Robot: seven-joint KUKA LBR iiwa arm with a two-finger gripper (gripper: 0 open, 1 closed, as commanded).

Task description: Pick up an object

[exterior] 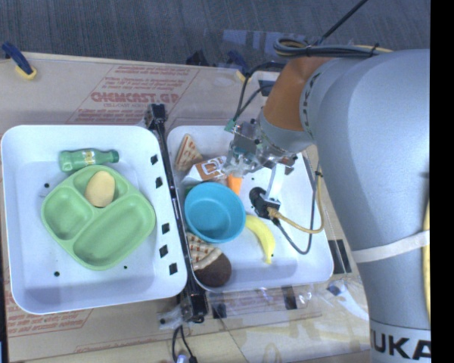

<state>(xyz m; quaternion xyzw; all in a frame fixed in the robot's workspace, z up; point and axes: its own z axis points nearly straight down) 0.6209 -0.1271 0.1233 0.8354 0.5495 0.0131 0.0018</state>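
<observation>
My gripper (238, 165) reaches down into the right bin (315, 242), just above the far rim of a blue bowl (214, 212). An orange piece (234, 182) lies right under the gripper, and whether it is held cannot be made out. Next to it sit a sandwich-like item (209, 169) and a waffle wedge (186, 154). A yellow banana (262, 237) lies right of the bowl. At the bin's near edge are a waffle piece (200, 249) and a brown round item (214, 271).
The left bin (15, 203) holds a green divided plate (98, 218) with a yellowish egg-shaped thing (100, 188) in it, and a green bottle (88, 158) lying behind it. The big grey arm (371, 165) covers the view's right side.
</observation>
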